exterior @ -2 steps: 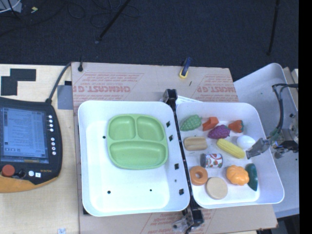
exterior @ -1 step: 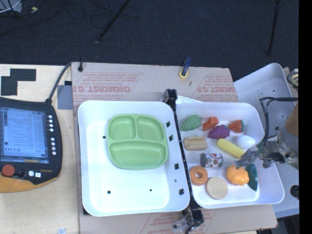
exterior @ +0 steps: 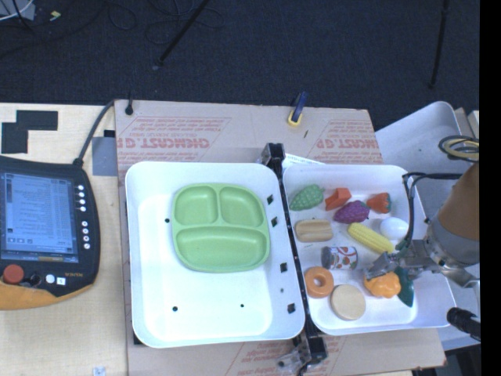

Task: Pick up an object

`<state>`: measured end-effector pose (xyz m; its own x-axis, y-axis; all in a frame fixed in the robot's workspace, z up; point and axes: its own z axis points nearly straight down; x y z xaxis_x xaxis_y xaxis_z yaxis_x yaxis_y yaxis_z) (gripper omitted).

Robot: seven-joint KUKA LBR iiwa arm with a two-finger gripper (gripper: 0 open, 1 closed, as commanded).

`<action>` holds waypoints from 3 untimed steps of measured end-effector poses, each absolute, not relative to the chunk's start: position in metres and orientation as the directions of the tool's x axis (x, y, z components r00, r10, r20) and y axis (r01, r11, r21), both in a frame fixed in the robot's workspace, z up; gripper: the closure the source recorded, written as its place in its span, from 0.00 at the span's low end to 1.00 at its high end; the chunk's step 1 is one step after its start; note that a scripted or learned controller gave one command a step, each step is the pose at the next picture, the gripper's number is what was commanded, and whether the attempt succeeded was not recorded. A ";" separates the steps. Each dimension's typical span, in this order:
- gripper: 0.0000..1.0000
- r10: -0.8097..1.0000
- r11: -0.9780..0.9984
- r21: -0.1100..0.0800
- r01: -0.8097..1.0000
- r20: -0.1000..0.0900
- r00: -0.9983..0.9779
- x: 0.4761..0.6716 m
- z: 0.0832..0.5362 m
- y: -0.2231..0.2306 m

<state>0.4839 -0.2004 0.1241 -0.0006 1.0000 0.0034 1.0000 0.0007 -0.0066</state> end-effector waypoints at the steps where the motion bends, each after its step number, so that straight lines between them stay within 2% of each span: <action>1: 0.00 1.000 0.006 0.007 1.000 0.010 -0.006 0.490 0.095 -0.195; 2: 1.00 1.000 0.001 0.008 1.000 0.004 -0.001 0.489 0.102 -0.198; 3: 1.00 1.000 0.001 0.000 1.000 0.001 -0.001 0.481 0.151 -0.192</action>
